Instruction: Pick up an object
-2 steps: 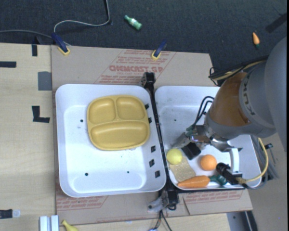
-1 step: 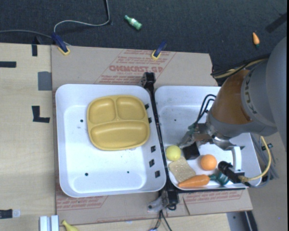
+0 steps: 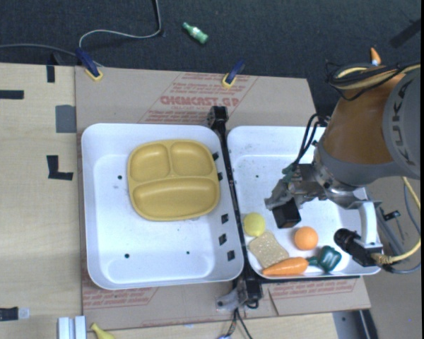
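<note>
In the right bin (image 3: 265,143), near its front edge, lie a yellow lemon-like ball (image 3: 254,224), an orange ball (image 3: 306,238), a tan slice of bread (image 3: 267,248), a carrot (image 3: 285,265) and a teal object (image 3: 327,258). My gripper (image 3: 284,207) hangs over the middle of this bin, just behind the orange ball and to the right of the yellow ball. Its dark fingers point down and left, and I see nothing between them. The arm's orange band (image 3: 364,129) rises above it at the right.
The left bin (image 3: 99,210) holds a yellow divided plate (image 3: 174,179). A black divider (image 3: 226,182) runs between the bins. Both bins rest on cardboard (image 3: 191,97). A small green object (image 3: 195,32) and a cable (image 3: 120,34) lie on the dark surface behind.
</note>
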Action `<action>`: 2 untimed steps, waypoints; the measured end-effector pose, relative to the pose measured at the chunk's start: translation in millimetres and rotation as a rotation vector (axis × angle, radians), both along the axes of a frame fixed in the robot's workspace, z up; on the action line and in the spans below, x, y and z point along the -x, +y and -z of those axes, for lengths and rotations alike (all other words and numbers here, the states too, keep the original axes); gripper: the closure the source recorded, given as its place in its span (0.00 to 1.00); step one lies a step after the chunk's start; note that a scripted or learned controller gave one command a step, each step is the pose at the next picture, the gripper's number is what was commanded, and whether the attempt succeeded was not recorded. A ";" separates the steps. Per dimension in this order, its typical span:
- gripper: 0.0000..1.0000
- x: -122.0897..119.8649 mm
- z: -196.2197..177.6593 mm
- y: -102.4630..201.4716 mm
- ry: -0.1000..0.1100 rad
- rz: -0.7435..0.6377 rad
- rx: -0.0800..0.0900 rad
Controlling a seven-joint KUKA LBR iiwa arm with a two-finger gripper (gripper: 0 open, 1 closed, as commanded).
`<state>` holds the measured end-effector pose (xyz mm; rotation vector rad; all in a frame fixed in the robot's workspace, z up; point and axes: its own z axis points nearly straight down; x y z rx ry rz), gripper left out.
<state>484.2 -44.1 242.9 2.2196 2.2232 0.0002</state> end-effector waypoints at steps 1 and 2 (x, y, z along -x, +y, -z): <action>1.00 0.1 -17.0 15.7 0.000 0.000 0.000; 1.00 0.1 -17.4 46.2 0.000 0.000 0.000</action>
